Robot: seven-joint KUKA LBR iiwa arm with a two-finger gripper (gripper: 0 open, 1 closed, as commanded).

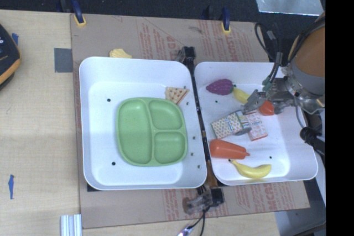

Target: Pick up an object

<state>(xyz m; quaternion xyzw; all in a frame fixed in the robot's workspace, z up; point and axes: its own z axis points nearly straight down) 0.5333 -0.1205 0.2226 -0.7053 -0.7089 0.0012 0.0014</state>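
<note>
My gripper (259,101) hangs low over the upper right part of the right bin (287,166), reaching in from the right. A small red-orange object (267,108) lies right at its tip; whether it is held is unclear. Just left of the gripper are a yellow piece (240,95) and a purple fruit (220,86). Below it lie a patterned small box (228,125) and a pink-white box (256,127). An orange carrot (227,148) and a banana (251,169) lie near the bin's front.
The left bin (94,168) holds a green divided plate (150,131) and a toast slice (177,95) at its upper right. A yellow item (119,53) lies on the cardboard behind that bin. Clamps sit between the bins at back and front.
</note>
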